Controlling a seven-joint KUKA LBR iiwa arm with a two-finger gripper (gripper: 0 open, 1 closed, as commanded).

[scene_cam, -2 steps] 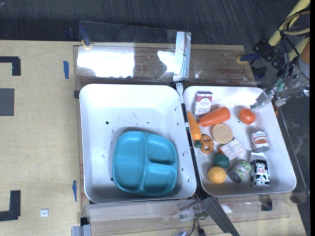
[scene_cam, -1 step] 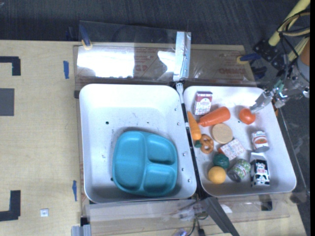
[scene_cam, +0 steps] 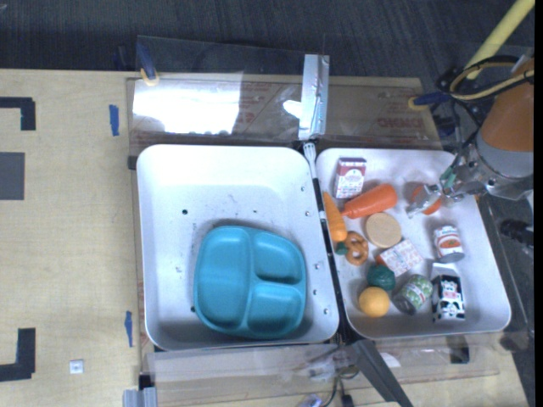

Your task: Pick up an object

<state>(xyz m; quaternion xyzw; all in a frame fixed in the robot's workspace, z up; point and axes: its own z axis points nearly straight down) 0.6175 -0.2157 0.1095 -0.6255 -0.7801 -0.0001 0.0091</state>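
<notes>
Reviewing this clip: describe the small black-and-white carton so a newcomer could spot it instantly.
Look in the right bin, at the corner nearest the camera on the arm's side. The black-and-white carton stands there, beside a round green item. No neighbour shares its cow-like black patches.

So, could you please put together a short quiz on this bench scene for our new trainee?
1. True or false: the blue divided tray lies in the right bin.
2. Which lies nearest the hand? A) yellow ball B) red-and-white can C) tray
3. Fill in: the orange carrot lies just below the small red ____.

Key: 1 false, it lies in the left bin; 2 B; 3 carton.
</notes>
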